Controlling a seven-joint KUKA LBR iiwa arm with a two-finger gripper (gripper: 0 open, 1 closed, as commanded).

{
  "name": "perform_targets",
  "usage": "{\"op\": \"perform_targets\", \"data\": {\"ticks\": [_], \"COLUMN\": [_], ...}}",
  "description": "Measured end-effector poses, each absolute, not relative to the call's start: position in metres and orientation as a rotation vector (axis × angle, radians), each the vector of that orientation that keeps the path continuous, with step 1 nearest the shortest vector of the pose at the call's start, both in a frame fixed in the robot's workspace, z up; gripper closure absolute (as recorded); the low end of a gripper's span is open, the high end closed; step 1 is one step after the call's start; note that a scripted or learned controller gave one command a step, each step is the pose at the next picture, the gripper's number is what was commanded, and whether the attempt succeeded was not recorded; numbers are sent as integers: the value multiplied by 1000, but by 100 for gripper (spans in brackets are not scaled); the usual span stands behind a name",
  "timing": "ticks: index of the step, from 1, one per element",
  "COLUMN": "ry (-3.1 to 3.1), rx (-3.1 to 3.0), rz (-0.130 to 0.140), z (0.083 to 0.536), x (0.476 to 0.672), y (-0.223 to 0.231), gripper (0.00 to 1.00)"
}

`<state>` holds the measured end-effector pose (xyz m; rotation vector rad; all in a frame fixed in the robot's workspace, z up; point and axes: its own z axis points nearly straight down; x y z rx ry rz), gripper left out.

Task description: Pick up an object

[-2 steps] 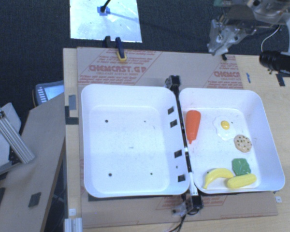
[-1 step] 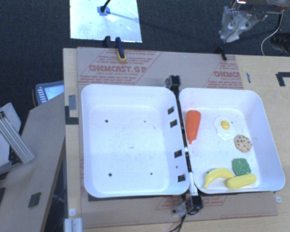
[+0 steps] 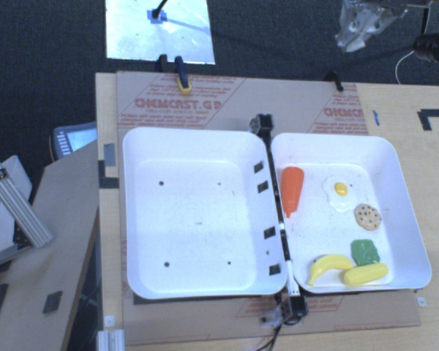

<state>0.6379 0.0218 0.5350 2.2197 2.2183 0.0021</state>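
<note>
The carrot lies lengthwise, tip toward the viewer; fingers' state unclear.

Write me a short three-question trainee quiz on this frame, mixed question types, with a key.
1. True or false: the carrot lies in the left bin.
2. Which item lies nearest the fried egg? A) cookie B) banana C) green piece
3. Fill in: the pincer hangs beyond the ___ edge of the bench, over dark floor.

Key: 1 false, it lies in the right bin; 2 A; 3 far.
</note>
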Motion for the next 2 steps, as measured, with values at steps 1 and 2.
{"op": "perform_targets", "data": {"ticks": [1, 2], "ry": [2218, 2217], "rx": [2221, 2220], "rz": [2, 3], "z": [535, 535], "x": [656, 669], "y": [13, 2], "gripper": [100, 100]}}
